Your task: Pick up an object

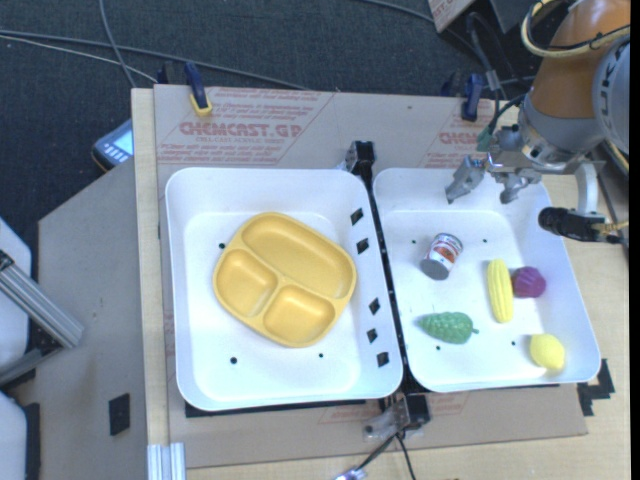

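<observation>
I judge the pick not yet begun: my gripper [488, 180] hangs with fingers spread and nothing between them, over the right bin's [575, 363] upper edge. Below it lie the small can [441, 256], corn cob [499, 290], purple piece [528, 283], green piece [447, 327] and lemon [547, 351], all untouched.

Bright, even light; slight softness.

Your bench [110, 268] carries a printed board [260, 123], held by two clamps [197, 88] at its far edge. On the board, two white bins [190, 298] sit side by side, touching.
</observation>
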Controlling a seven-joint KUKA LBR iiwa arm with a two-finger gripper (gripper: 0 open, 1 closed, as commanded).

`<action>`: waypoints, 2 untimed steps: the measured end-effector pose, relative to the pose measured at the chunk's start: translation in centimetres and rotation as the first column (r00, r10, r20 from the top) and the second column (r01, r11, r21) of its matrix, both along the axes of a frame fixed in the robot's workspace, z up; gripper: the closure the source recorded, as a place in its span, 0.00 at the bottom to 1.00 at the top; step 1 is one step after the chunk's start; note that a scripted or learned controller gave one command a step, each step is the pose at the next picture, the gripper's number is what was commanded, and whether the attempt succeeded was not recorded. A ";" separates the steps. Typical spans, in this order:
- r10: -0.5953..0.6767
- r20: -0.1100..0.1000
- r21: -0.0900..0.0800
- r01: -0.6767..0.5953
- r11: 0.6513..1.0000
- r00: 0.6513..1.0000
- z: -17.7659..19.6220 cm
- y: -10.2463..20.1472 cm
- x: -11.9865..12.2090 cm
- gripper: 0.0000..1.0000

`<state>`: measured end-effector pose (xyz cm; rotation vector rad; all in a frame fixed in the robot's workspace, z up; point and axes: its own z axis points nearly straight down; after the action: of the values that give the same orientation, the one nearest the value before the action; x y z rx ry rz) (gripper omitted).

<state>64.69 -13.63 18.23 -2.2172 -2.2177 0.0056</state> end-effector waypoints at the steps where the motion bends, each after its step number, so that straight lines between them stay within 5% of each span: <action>1: 0.000 -0.002 0.001 0.000 1.000 1.000 -6.0 0.6 -0.7 0.00; 2: 0.000 0.008 -0.001 0.000 1.000 1.000 -4.4 0.5 -0.5 1.00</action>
<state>64.23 -13.09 13.81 -2.2214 -2.2225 -0.0027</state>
